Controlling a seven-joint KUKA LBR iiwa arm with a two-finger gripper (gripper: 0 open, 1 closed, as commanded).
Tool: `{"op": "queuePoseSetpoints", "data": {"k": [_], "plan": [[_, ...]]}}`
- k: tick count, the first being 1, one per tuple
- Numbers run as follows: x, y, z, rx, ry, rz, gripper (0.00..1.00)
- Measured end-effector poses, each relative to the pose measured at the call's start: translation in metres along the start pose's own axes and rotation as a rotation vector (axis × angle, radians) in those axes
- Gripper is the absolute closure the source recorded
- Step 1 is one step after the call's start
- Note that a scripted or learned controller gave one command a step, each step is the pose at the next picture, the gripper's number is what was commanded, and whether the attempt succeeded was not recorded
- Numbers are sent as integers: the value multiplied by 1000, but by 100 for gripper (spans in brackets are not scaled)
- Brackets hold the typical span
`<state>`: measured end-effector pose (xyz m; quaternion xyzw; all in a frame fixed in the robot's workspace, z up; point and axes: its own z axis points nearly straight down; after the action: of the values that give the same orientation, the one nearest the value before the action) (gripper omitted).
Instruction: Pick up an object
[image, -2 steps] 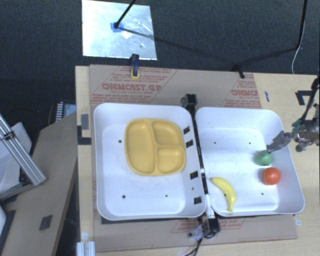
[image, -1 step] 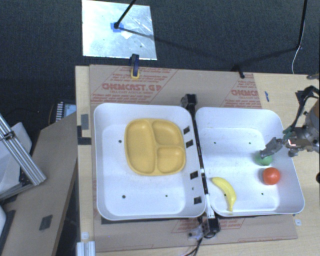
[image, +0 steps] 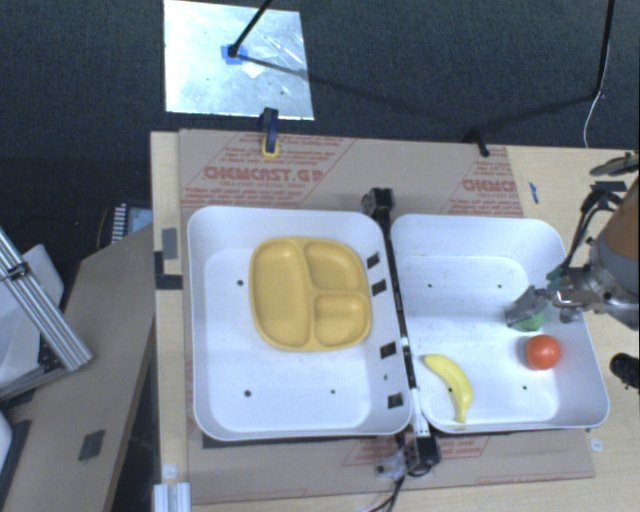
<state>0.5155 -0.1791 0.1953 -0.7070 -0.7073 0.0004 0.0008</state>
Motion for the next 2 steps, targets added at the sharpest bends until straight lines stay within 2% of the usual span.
{"op": "queuePoseSetpoints", "data": {"k": [1,2], "plan": [[1,7,44,0,0,0,0],[0,8,31,-5,-3,0,100]]}}
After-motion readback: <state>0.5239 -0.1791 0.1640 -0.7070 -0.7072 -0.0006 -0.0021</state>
